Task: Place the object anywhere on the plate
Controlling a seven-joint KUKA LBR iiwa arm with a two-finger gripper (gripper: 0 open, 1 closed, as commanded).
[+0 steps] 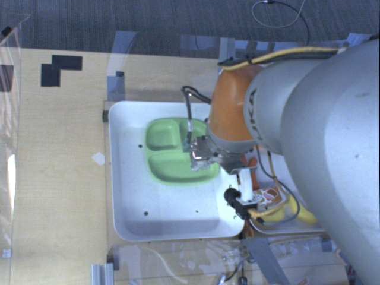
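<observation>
— Where's the plate?

— The green plate (pixel 169 153) lies in the left bin (pixel 127 177), toward the bin's far side. It is divided into compartments. My pincer (pixel 200 154) hangs over its right edge.

— And how is your arm set?

— It comes in from the right and bends down steeply. The orange band (pixel 228 114) sits just above the wrist, over the plate's far right corner. The wide grey link fills the near right of the view.

— Is the pincer clenched or released?

— I cannot tell; from this angle my own wrist covers it. Nor can I see anything gripped in it.

— What else is hidden?

— The plate's right part lies under my wrist. Most of the right bin (pixel 279 225) is under my arm, with only a strip at its near side showing. In that strip lie a yellow curved thing (pixel 300 215) and an orange-and-white thing (pixel 270 196), close together and both partly covered. Which one is the object to place, I cannot tell.

— And the count?

— One arm, one plate, two bins side by side on the tabletop (pixel 59 159), and two loose things in the right bin.
</observation>
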